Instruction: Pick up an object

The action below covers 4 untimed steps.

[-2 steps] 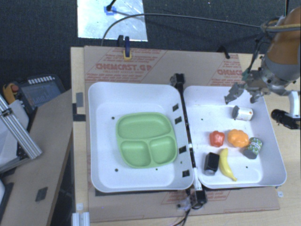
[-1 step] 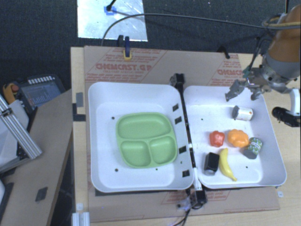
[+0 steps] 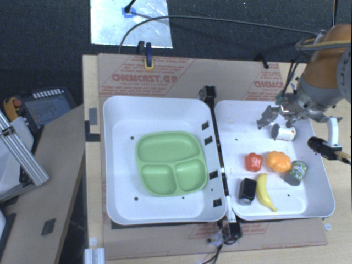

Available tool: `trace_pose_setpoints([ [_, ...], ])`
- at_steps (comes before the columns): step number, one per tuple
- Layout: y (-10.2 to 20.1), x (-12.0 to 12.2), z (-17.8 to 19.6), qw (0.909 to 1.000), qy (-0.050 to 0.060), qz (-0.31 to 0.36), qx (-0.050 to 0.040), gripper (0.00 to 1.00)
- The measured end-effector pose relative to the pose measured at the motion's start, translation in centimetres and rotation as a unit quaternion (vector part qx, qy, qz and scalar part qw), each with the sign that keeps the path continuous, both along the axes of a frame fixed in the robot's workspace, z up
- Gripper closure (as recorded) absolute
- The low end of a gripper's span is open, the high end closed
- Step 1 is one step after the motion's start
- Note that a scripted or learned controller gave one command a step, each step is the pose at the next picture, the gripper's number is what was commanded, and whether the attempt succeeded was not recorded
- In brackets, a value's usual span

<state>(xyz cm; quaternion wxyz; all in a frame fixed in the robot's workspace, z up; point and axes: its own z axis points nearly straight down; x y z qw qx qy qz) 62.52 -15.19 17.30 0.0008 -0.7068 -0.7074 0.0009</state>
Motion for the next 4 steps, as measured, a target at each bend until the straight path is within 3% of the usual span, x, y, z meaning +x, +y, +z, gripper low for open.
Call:
trace_pose_setpoints([
  [2, -0.6, -0.5, -9.0, 1.0000, -0.001, 0.000, 0.0002, 0.00],
  [3, -0.6, -0.3, -7.7, 1.0000, -0.004, 0.000, -0.0004, 1.00],
  [4, -0.7, -0.6, -1.3, 1.0000, -0.005, 0.000, -0.0007, 1.00],
])
